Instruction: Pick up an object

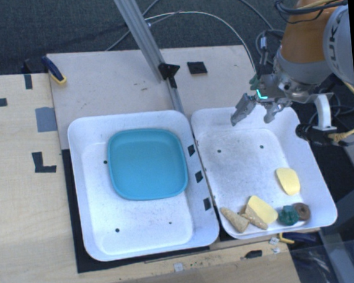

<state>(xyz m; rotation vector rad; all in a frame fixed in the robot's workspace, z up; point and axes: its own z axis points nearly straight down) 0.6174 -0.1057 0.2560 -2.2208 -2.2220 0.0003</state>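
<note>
My gripper (256,113) hangs over the far edge of the right bin (241,156), its two fingers spread apart with nothing between them. Small objects lie at the bin's near right: a pale yellow oval piece (287,180), a yellow wedge (261,210), a tan bread-like piece (235,219), a green object (288,215) and a brown ring (303,211). All of them sit well below and to the right of the gripper.
The left bin (95,195) holds a blue square plate (147,163). A grey metal pole (148,41) slants up from between the bins. Cables loop behind the arm at the top right.
</note>
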